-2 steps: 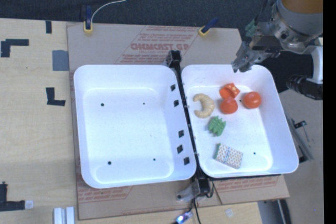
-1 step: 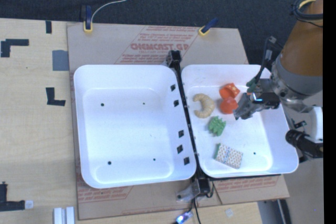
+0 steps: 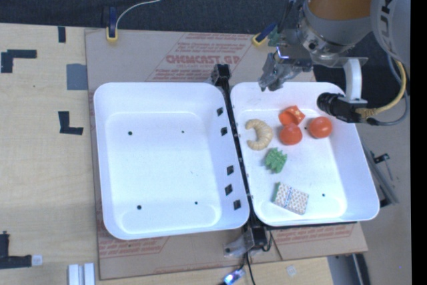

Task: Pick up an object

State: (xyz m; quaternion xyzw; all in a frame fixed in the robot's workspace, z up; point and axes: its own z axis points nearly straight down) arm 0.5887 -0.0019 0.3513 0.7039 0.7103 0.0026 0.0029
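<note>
My gripper hangs over the far left corner of the right bin, above its rim and apart from everything in it. In that bin lie a tan croissant-shaped piece, a red-orange chunk, a round red piece touching it, and a red tomato-like ball. A small green leafy piece sits nearer the middle. Toward the near edge rests a speckled flat packet. The closest thing to the gripper is the croissant, a little nearer the camera.
The left bin adjoins the right one along a black clipped divider. Both stand on a cardboard sheet. A black cylinder on the arm juts over the right bin's far right edge.
</note>
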